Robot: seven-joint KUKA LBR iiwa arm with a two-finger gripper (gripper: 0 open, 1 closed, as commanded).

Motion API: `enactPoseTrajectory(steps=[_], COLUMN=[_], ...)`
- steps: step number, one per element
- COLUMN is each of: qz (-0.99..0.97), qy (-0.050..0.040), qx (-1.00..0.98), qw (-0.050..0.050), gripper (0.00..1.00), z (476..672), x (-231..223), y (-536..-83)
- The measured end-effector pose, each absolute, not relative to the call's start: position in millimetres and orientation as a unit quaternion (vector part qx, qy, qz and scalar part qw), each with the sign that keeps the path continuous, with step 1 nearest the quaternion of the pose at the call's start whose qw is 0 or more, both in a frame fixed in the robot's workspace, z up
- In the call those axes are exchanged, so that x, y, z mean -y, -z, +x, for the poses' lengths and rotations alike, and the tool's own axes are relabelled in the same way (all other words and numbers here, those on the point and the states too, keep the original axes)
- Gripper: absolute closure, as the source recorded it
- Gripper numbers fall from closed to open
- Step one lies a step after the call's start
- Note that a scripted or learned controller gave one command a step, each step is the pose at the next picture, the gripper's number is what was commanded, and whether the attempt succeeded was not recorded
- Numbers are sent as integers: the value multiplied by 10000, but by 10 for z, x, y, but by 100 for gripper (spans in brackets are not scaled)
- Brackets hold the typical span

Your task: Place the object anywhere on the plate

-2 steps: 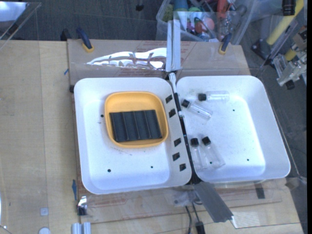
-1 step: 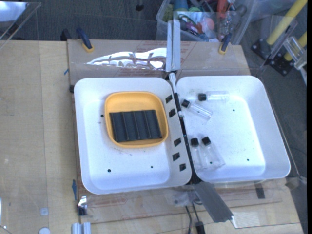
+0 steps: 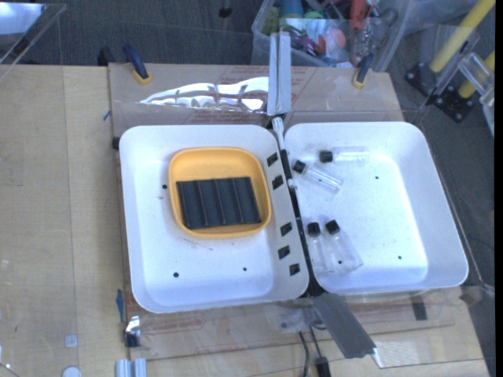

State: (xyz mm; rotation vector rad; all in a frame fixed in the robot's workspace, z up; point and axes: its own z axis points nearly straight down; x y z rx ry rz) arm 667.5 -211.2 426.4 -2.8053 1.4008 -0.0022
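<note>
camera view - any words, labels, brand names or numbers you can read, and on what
None can be read.
Clear vials with black caps in the right bin: no label legible.
Yellow plate and the dark ribbed object on it: no print seen.
Clutter in the clear box behind: too blurred.

Looks like a robotics lab/workshop: plywood bench point(image 3: 47, 210) w/ two white bins point(image 3: 149, 281) clamped side by side, blue clamps point(image 3: 135, 63) at the back edge, clear plastic tote point(image 3: 346, 14) of mixed colourful items behind, grey carpet floor, cables & taped brackets along the bench's front edge.
</note>
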Motion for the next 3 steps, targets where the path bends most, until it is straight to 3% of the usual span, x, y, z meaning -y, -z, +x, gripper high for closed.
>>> enactPoseTrajectory(steps=[3], qz=[-9952], qy=[9], qx=[-977], qw=[27], gripper=[100], z=[6680], x=[2197], y=[-4337])
